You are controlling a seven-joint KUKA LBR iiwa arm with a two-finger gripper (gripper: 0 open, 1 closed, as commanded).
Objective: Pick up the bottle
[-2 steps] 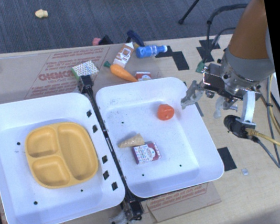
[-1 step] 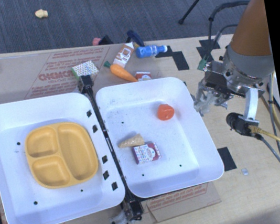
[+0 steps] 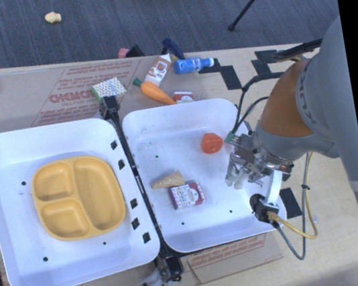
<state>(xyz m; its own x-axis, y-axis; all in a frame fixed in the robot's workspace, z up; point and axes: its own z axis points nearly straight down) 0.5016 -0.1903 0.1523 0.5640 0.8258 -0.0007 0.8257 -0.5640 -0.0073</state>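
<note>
A small blue bottle [image 3: 188, 65] with a white cap lies on its side on the cardboard behind the right bin [image 3: 161, 118]. Just left of it a white and orange bottle [image 3: 157, 72] lies tilted, also outside the bin. My gripper [image 3: 239, 175] hangs low over the right side of the right bin, well in front of both bottles. It is just below and right of a red round object [image 3: 212, 143]. I see nothing held in the gripper.
In the right bin lie a tan wedge [image 3: 168, 181] and a red and white packet [image 3: 187, 195]. A yellow divided plate [image 3: 78, 196] sits in the left bin. An orange carrot [image 3: 156, 93], a small red box [image 3: 183, 95] and a green patterned box [image 3: 108, 88] rest behind the bins.
</note>
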